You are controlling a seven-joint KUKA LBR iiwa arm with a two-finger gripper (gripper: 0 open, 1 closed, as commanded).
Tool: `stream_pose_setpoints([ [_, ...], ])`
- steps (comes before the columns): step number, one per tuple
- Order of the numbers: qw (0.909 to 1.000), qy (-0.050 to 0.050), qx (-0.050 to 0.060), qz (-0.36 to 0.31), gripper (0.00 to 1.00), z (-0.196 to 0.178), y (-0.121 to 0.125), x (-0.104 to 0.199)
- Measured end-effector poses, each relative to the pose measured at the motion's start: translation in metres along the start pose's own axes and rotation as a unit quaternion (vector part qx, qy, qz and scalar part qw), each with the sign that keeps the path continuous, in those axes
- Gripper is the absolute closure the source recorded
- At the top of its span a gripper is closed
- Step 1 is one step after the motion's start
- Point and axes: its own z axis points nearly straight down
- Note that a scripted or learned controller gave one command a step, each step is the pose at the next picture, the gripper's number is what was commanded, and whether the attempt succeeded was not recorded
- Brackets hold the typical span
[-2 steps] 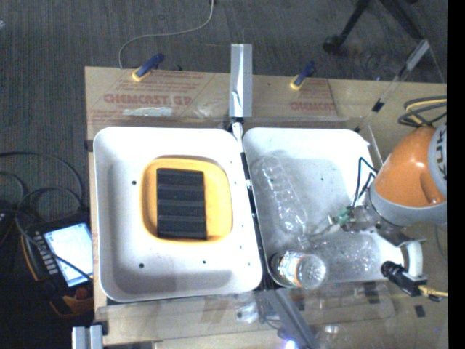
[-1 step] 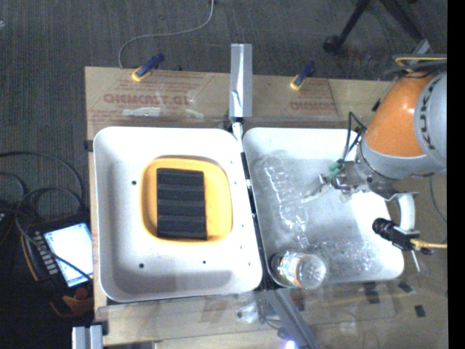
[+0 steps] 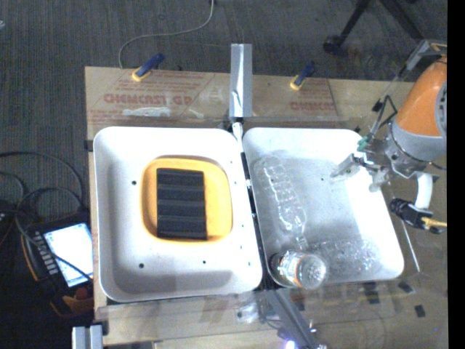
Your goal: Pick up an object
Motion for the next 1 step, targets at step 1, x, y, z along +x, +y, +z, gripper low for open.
stream_pose_setpoints([
  [1, 1.0000, 0.001, -0.001, 0.001, 0.00, -0.0729, -0.0274, 0.0019],
])
